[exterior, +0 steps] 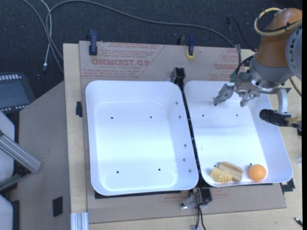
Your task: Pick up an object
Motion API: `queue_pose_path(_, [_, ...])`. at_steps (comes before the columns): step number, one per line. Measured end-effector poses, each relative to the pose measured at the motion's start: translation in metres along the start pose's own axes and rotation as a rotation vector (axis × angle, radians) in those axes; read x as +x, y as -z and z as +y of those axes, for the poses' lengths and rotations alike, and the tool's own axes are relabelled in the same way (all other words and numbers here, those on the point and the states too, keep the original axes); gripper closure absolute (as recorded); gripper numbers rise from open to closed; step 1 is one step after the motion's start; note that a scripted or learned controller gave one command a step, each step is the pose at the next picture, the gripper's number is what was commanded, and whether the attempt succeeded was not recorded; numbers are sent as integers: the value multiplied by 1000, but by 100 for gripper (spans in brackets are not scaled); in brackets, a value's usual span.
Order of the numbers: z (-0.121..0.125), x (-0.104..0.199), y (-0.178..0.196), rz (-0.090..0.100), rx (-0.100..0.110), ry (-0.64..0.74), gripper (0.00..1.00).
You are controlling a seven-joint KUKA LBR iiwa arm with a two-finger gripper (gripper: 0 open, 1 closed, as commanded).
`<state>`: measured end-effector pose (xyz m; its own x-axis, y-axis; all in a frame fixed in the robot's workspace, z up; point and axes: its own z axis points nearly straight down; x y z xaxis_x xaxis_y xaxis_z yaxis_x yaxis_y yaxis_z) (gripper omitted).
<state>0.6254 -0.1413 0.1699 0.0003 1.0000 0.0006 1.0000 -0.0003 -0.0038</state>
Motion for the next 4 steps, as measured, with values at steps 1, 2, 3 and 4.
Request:
queue_pose_path(1, [-9,2,-48,0,0,1,0])
queue_pose_path(2, [-10,2,-84,0,-1,1,0])
queue_pose_path(3, [-9,2,-71,-1,-5,0,100])
queue_pose_path(4, [-3,-5,-13,-1,-8,0,100])
